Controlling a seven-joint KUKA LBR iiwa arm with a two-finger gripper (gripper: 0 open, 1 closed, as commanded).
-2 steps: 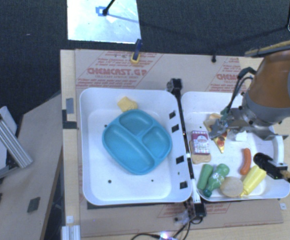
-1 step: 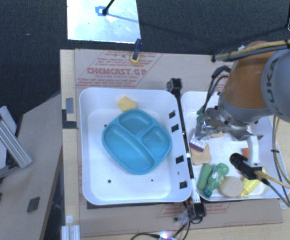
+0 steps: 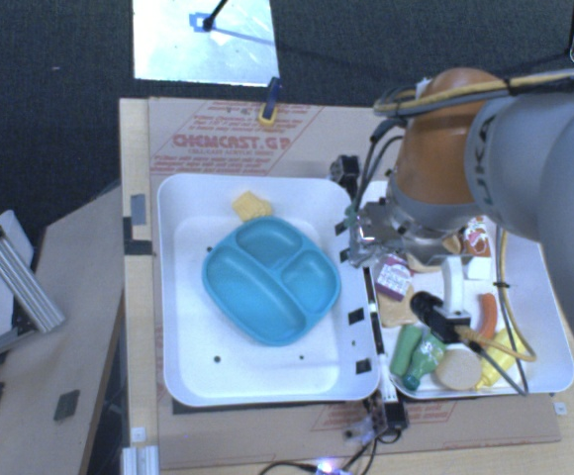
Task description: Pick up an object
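Pick not yet accomplished: nothing is seen lifted, and all items observed lie in the bins. The arm point(image 3: 525, 156) reaches in over the desk's point(image 3: 134, 146) right side, and the hand point(image 3: 374, 237) sits low over the right bin point(image 3: 549, 325), close to that bin's left wall. The wrist hides it, so whether the hand is open or closed, and whether it has hold of anything, cannot be told. The nearest candidate, the purple packet point(image 3: 394, 277), lies just beside the hand towards the desk's front edge. Remaining, in my judgement: secure an item and raise it clear. Count: two bins. The left bin point(image 3: 183, 364) has one blue plate point(image 3: 270, 280) and one yellow piece point(image 3: 252, 206) at its far edge. The right bin has one purple packet, one tan slice point(image 3: 396, 312), what appear to be two green bottles point(image 3: 413, 356), one tan disc point(image 3: 457, 369), and one red sausage point(image 3: 487, 315). Further small items there are too cluttered to count.
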